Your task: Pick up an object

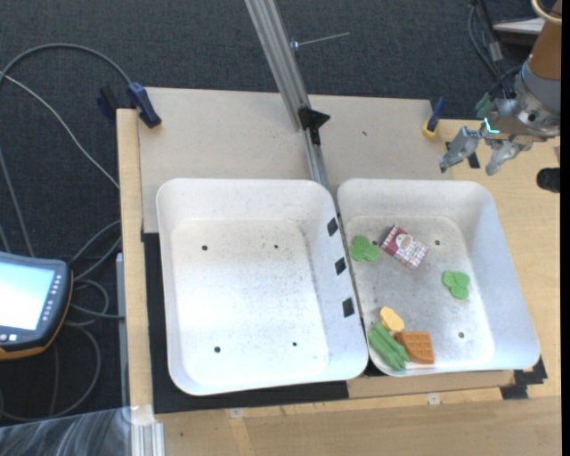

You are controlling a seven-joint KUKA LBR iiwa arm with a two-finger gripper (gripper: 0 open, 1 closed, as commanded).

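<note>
Now my gripper (481, 153) hangs open and empty beyond the right bin (512, 267); I'd drop squarely over the small box (404, 247), clear of the green piece (364, 249).

The two bins (178, 209) look like matt white plastic, speckled with dark flecks; the bench (223, 125) is pale, smooth wood; a brushed metal rail (280, 62) slants above; dark carpet (62, 27) looks rough.
</note>
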